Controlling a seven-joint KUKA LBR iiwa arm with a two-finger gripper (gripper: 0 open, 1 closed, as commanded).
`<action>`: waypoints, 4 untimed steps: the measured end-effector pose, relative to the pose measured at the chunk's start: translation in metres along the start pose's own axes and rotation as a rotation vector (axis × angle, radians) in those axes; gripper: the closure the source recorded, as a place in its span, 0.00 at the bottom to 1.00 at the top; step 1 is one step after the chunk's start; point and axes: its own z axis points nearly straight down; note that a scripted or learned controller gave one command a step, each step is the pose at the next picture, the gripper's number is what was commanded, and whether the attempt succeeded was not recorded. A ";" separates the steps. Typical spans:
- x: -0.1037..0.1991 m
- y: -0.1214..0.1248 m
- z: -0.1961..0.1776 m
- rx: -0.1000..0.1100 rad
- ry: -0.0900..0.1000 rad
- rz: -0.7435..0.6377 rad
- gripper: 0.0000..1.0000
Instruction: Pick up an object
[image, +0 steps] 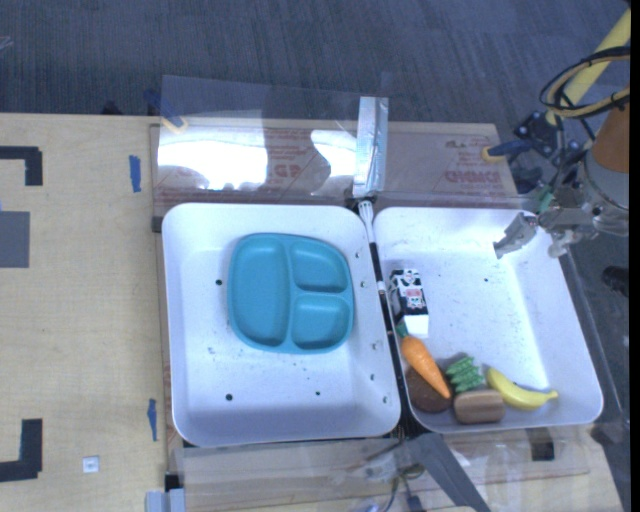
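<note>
Grey two-finger gripper hangs over the far-right corner of the right white plastic bin, fingers spread, nothing between them. Well apart, against that bin's near wall: curved yellow toy banana. Looks light, stiff, slick plastic. Best pinched across its thick middle; the tapered ends would likely slip.

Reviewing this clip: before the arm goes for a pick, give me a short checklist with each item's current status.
1. Gripper carries nothing: ok, it sits over the right bin's far corner with no item at it.
2. Targets present: ok, carrot, banana, milk carton.
3. Targets separated: not ok, carrot, green item and brown pieces are bunched.
4. Banana approach free: ok, open bin floor above it.
5. Blue divided plate out of the way: ok, in the left bin.
</note>
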 end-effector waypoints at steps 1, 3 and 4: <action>0.033 0.034 0.085 0.011 0.003 0.057 0.00; 0.100 0.059 0.117 -0.004 -0.001 0.154 0.00; 0.098 -0.001 0.116 -0.004 -0.001 0.049 0.00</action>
